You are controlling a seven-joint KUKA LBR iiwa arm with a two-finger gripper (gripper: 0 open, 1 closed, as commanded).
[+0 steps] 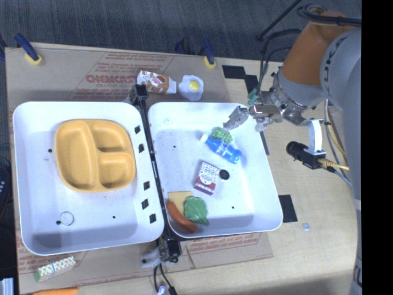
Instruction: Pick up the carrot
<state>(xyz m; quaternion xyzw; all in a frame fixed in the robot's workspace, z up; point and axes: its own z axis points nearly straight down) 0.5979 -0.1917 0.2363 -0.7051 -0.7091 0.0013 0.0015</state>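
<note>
The grey arm (344,60) leans in from the right, wrist bent low, with its gripper (247,117) hanging over the back right corner of the right bin (261,183). Whether the claw is wide or narrow I cannot tell. The carrot (180,217) lies in that bin's front left corner, touching a green leafy piece (196,209). A blue packet (222,146) lies just below the gripper. Printed cardboard (110,72) lies under the bin, with dark carpet (123,11) behind it.
</note>
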